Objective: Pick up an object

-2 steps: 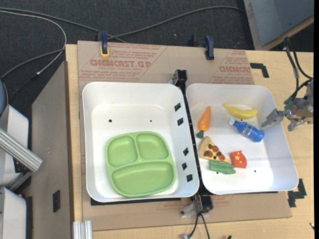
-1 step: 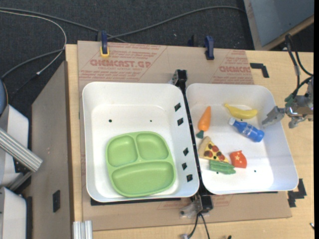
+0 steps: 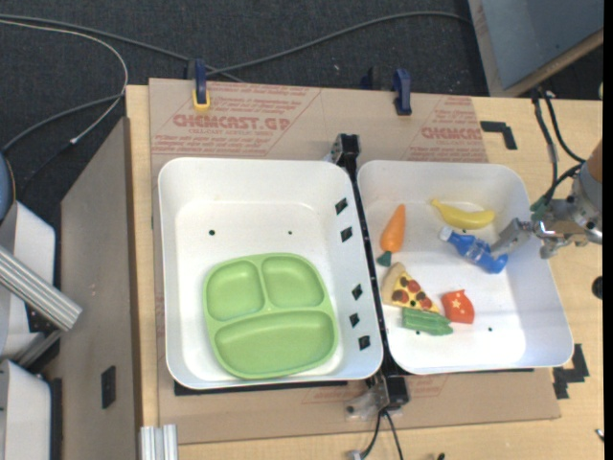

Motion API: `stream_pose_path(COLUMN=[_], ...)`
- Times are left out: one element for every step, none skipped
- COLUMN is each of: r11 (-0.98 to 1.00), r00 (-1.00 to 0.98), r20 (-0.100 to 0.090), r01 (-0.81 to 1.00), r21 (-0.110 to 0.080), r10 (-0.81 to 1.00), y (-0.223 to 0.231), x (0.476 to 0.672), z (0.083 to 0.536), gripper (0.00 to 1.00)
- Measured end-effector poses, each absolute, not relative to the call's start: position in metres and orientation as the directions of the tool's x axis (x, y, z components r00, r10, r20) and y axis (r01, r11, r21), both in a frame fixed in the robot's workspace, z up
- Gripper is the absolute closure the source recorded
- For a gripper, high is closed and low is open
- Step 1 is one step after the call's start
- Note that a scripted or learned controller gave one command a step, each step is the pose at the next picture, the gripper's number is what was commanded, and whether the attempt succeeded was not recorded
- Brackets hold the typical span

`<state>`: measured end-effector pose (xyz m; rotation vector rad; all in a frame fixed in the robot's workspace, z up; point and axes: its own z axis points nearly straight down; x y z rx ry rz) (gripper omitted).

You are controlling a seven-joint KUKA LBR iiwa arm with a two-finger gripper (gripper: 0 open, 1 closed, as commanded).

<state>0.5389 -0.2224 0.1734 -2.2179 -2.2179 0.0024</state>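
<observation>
The right bin (image 3: 536, 348) holds several toy foods: an orange carrot (image 3: 394, 227), a yellow banana (image 3: 464, 215), a blue object (image 3: 473, 248), a pizza slice (image 3: 410, 290), a red piece (image 3: 459, 306) and a green pod (image 3: 426, 323). My gripper (image 3: 529, 241) hangs over the bin's right side, just right of the blue object. It is open, and one finger (image 3: 508, 238) reaches close to the blue object's right end. Nothing sits between the fingers.
The left bin (image 3: 182, 257) carries a green divided plate (image 3: 270, 312). A black divider with clips (image 3: 356, 257) runs between the bins. Cardboard (image 3: 287, 113) lies under both, held by blue clamps at the back. Cables trail at the right edge.
</observation>
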Motion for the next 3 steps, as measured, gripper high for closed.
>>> stream_pose_path(r11=[0.002, 0.001, 0.001], r00=[-0.002, -0.001, -0.001], r20=[0.004, 0.005, 0.003], r01=[1.000, 1.000, 1.000], r21=[-0.006, -0.005, 0.000], r10=[1.000, 1.000, 1.000], y=[-0.212, -0.211, -0.211], x=[0.542, 0.542, 0.543], z=[0.124, 0.083, 0.096], gripper=[0.00, 0.00, 1.00])
